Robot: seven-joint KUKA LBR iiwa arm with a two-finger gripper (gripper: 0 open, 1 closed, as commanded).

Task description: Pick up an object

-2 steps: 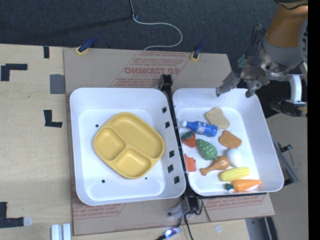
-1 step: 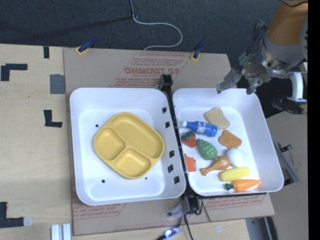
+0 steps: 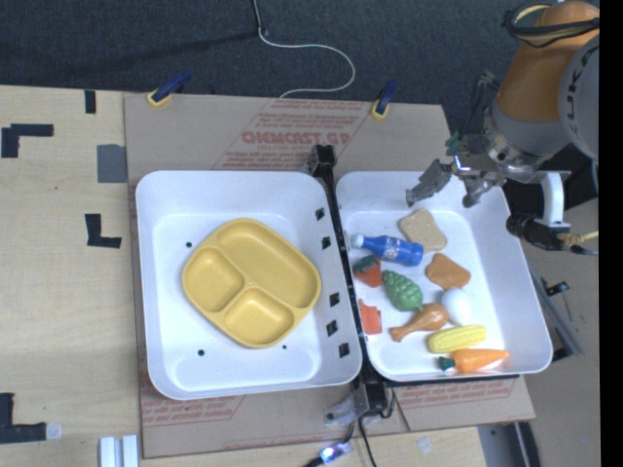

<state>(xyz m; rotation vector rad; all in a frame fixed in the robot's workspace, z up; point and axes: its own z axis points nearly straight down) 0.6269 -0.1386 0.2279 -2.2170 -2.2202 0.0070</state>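
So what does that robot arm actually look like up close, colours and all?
The arm is grey metal with a wide, rounded orange band above the wrist. At its tip sits the gripper, made of two thin grey fingers. A black cable loops over the orange part.

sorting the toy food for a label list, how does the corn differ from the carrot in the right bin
The corn is yellow with a bumpy kernel surface; the carrot is orange and smooth, with a green end. The corn lies further from the bin's front rim; the carrot lies right along it. The corn looks stubbier, the carrot more tapered. Both lie flat, roughly parallel, close together in the front right corner.
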